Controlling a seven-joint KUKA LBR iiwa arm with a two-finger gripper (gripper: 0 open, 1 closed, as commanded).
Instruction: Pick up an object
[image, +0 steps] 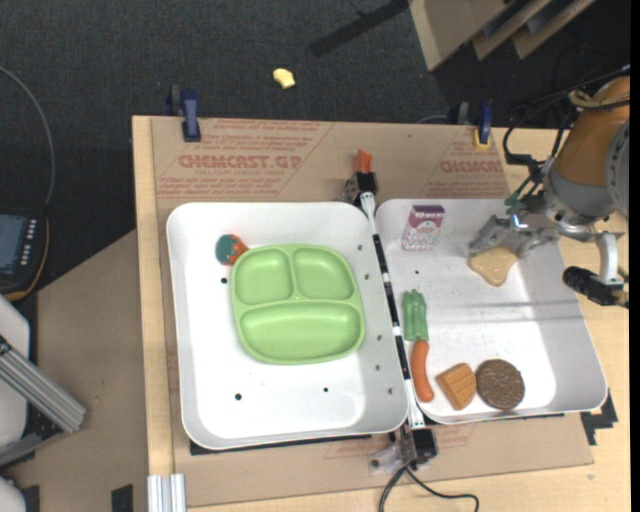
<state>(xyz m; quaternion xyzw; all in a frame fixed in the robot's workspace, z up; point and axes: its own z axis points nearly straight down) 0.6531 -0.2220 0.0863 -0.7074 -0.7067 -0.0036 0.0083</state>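
Camera view looks down on two white bins on the brown surface (250, 165). The left bin (195, 330) holds a green plate (297, 303) with three parts and a small red and green toy (230, 248) touching its top left corner. The right bin (560, 330) holds a little pink carton (423, 227), a green veggie (414, 314), a red sausage (422, 370), an orange cracker (458, 384) and a round brown cookie (499, 383). The jaws (497, 238) sit right above a tan bread piece (493, 266), touching its top. I cannot tell whether they are spread or closed.

glossy plastic bins (200, 330), matt green tray (296, 303)
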